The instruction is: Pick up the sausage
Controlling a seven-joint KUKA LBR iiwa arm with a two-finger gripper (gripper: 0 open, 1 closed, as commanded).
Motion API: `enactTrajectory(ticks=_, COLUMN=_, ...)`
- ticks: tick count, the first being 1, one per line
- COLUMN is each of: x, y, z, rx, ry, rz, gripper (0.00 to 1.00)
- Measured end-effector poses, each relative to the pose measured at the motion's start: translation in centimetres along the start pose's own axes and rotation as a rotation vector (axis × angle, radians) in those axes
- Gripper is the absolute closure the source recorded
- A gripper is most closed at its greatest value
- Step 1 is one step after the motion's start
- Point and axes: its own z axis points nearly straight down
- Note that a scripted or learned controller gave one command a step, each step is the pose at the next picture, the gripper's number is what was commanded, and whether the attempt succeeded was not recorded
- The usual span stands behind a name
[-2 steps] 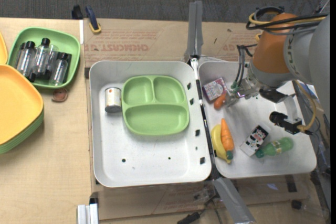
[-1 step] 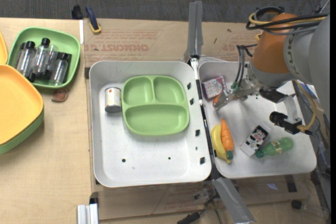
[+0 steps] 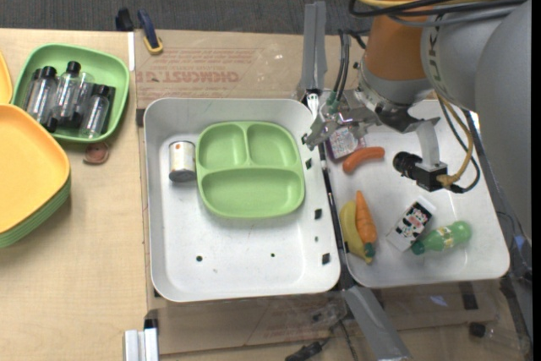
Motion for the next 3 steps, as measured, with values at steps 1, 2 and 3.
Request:
enactTrajectory(ticks=1, x=4.7, y=2.0, z=0.0, rx=0.001, ry=-0.001, rz=0.114, gripper=0.00)
enactTrajectory(ticks=2, x=7.6, y=3.4, z=5.0, rx=-0.028, ry=0.004, rz=0.304, gripper=0.00)
enactTrajectory(ticks=3, x=9.3, y=2.7, z=8.3, rx=-0.034, ry=0.001, rz=0.268, gripper=0.00)
